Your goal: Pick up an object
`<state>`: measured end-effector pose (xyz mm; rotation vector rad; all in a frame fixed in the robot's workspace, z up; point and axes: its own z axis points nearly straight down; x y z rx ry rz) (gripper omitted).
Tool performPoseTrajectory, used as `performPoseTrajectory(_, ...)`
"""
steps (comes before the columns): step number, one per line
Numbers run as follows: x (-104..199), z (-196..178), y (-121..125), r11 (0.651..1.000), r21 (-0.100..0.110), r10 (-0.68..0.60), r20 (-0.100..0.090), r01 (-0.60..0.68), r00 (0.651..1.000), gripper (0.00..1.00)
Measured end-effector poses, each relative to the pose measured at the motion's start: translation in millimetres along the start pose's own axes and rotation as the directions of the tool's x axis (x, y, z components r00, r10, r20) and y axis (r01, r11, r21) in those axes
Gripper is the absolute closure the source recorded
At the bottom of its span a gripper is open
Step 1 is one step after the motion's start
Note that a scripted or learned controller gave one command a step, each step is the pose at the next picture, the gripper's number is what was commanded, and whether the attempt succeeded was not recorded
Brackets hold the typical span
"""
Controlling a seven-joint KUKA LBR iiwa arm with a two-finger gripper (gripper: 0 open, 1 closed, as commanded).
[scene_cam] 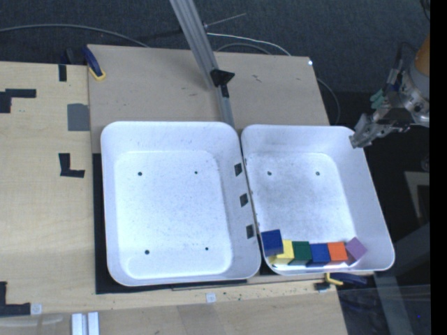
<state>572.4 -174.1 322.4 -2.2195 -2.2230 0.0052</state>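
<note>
Several small blocks lie in a row along the near wall of the right bin (363,180): a blue block (272,241) on a yellow block (283,256), then a green block (301,250), another blue block (320,253), an orange block (337,251) and a purple block (355,248). My gripper (364,135) hangs at the right bin's far right corner, above its rim and far from the blocks. Nothing shows between its fingers.
The left bin (112,187) sits beside the right one on a wooden bench. A slanted metal pole (198,33) rises behind the bins. Black clips (244,199) sit along the seam between the bins. A blue and yellow tool (94,63) lies at the far left.
</note>
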Motion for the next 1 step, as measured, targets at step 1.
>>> performPoseTrajectory(1, 0.3, -9.5, 0.2, 1.000, 0.001, -0.001, 0.001, 0.001, 1.000, 1.00)
